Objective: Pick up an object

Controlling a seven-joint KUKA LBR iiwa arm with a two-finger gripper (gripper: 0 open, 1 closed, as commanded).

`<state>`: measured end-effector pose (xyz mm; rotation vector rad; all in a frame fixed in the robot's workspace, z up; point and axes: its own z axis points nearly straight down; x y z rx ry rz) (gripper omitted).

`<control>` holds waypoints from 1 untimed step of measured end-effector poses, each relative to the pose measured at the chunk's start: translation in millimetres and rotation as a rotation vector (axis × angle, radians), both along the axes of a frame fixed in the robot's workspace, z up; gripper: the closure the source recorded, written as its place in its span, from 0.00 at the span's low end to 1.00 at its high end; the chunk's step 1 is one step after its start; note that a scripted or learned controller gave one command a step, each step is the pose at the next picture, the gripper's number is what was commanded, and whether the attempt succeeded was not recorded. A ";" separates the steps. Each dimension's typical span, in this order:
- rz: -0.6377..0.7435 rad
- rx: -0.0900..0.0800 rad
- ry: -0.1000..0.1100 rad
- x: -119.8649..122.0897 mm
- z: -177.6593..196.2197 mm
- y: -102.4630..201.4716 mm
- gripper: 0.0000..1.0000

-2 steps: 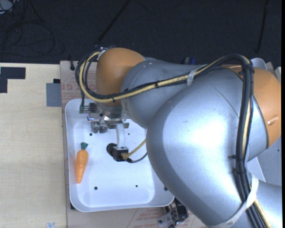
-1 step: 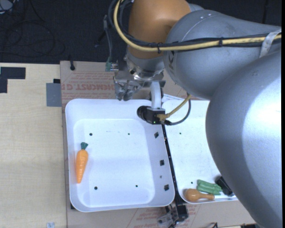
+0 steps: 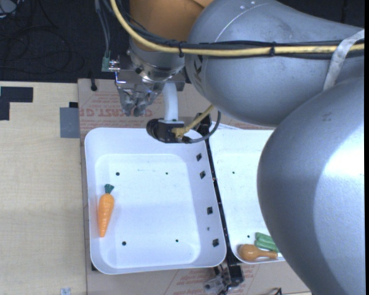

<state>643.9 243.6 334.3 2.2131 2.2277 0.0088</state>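
Note:
An orange toy carrot [image 3: 105, 209] with a green top lies near the left wall of the left bin [image 3: 141, 260]. At the front of the right bin [image 3: 240, 158] lie an orange pear-shaped toy [image 3: 254, 252] and a green toy [image 3: 266, 242], touching each other. My gripper [image 3: 136, 106] hangs high over the back left corner of the left bin, far from the carrot. I see nothing in it.
The big grey arm covers most of the right bin and the top right. A white and black part [image 3: 167, 125] with a yellow cable hangs at the left bin's back rim. Black clips line the divider [image 3: 208, 195] between the bins.

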 end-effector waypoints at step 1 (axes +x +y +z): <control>-0.008 -0.011 0.029 -70.0 -164.9 -35.5 1.00</control>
